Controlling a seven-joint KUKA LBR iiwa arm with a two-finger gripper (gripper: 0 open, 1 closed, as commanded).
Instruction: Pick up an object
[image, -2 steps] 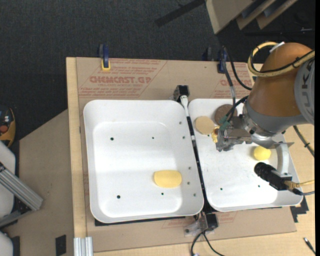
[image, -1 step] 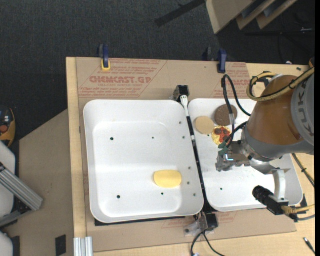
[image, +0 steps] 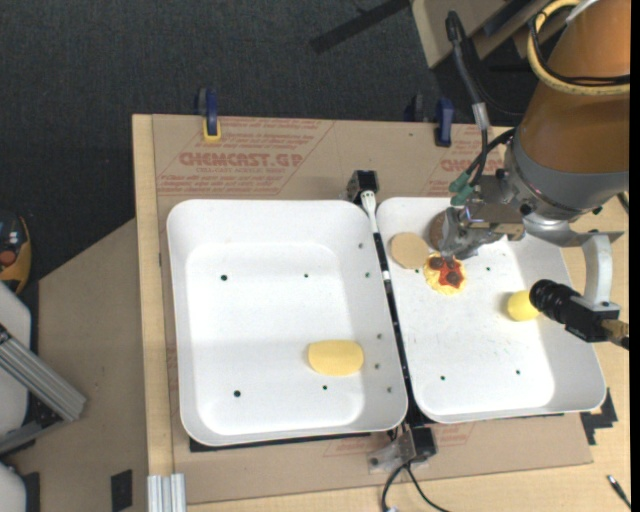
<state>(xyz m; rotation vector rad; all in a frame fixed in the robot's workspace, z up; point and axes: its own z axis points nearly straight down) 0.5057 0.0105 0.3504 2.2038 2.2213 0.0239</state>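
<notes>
Gripper (image: 452, 250) is hanging low over a yellow-and-red toy (image: 446, 274) near the right bin's (image: 560, 395) back edge. Yellow oval (image: 335, 357) is lying toward the left bin's (image: 200, 330) front-right corner.

A pale yellow oval object (image: 335, 357) lay flat in the left bin. In the right bin sat a tan disc (image: 405, 250), a red-and-yellow item (image: 446, 276) and a small yellow lump (image: 521, 306).
</notes>
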